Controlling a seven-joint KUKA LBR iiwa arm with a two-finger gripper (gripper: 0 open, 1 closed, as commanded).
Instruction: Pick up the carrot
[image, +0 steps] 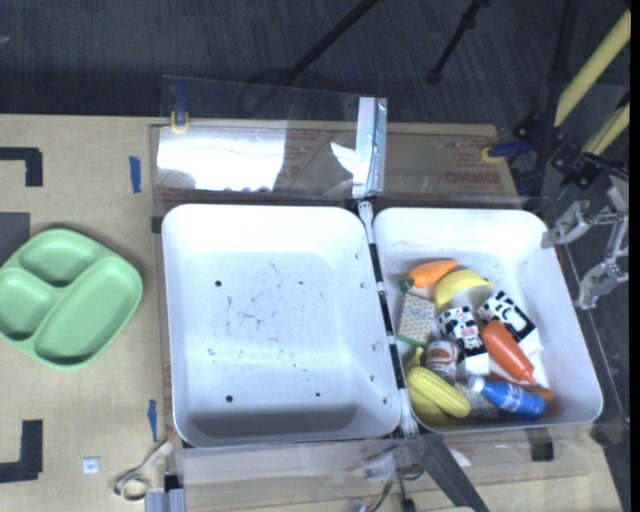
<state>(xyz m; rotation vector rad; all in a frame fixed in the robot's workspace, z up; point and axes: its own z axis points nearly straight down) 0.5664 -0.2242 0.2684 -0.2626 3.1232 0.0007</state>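
gripper (598, 245): state unclear, beside right bin (520, 232) | carrot (507, 351) amid corn (436, 392), bottle (510, 399)

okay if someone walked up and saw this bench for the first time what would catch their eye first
Probably the bright heap of toy food crowded into the right white bin, with the orange toy carrot lying at the heap's far edge. Next, the pale green divided plastic plate sitting alone on the wooden bench, left of both bins.
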